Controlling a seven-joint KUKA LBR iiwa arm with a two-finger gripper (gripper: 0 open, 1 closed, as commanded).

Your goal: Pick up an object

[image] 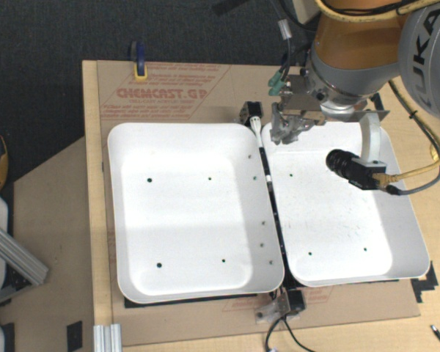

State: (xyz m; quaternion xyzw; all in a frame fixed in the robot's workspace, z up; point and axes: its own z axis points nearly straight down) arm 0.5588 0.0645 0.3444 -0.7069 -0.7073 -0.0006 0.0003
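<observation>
Gripper (pixel 284 132): hanging low over the far corner of the right bin, close to the divide; I can't tell how its fingers are set.
Object to pick: I can't make one out in either bin.
Bins: two, side by side; left bin (pixel 125 196) off to the gripper's left, right bin (pixel 403 248) beneath it.
Arm (pixel 367 28): one, grey with orange band, just above the gripper.
Clamp (pixel 138 59): one, blue and yellow, far beyond the left bin.

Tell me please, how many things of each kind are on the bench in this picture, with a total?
White bins: 2, left bin and right bin
Clamps: 1, blue and yellow clamp
Grippers: 1, gripper over the right bin's far left corner
Total: 4
</observation>
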